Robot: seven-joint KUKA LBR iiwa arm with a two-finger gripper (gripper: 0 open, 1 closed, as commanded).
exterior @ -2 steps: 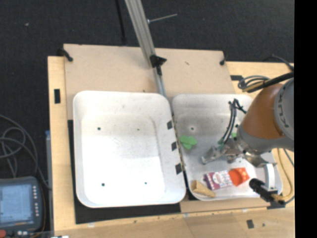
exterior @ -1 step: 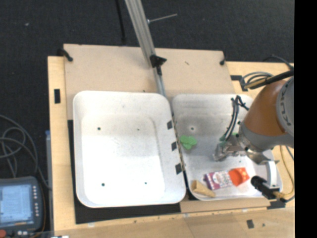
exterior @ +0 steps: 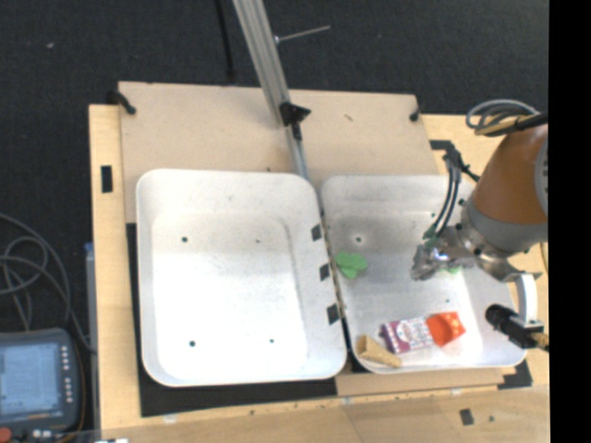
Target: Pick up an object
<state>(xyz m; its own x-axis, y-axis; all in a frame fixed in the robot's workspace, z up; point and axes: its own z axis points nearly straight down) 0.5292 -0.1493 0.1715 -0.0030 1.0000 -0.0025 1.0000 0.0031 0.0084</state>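
Robotics laboratory. Evidence: plywood desk (exterior: 231,127) on dark carpet (exterior: 111,26), aluminium camera mast (exterior: 261,49), control pendant (exterior: 37,381) with loose cables (exterior: 28,257), two white bins (exterior: 231,275).

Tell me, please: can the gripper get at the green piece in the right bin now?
Probably yes. The green piece lies alone near the left wall of the right bin, and bare floor separates it from the gripper; the carton lies nearer the front.

The arm (exterior: 517,187) is cut off at the frame's right side, so only its orange band and wrist show. The gripper (exterior: 427,266) is a small, blurred metallic cluster over the right bin (exterior: 388,197). Print on the purple-and-orange carton (exterior: 421,332) is too small to read, and the grey monitor (exterior: 35,386) is cropped at the bottom-left corner.
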